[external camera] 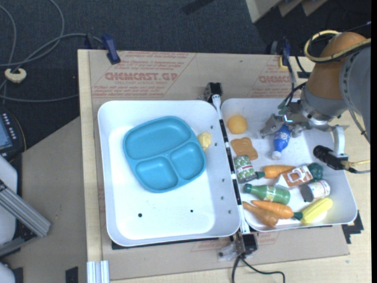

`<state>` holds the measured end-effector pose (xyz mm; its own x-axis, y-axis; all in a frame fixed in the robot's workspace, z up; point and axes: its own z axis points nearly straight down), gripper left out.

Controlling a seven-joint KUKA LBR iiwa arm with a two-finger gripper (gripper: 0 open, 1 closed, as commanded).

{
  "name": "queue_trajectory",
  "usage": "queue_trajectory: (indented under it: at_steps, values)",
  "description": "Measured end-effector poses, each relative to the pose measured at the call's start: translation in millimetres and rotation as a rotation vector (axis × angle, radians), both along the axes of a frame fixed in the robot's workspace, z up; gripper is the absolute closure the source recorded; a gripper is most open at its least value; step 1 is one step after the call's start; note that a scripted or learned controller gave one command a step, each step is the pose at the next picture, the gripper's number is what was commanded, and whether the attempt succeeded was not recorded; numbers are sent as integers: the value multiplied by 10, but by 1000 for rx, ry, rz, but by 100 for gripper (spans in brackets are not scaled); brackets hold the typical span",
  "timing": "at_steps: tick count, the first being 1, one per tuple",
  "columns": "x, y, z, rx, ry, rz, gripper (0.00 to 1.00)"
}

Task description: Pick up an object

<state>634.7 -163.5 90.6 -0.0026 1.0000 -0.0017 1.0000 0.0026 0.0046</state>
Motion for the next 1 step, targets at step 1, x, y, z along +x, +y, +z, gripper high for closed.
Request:
queue_trajectory:
  at_steps: [1]
  values:
    - [-11, 1, 105, 0, 1, 0, 100]
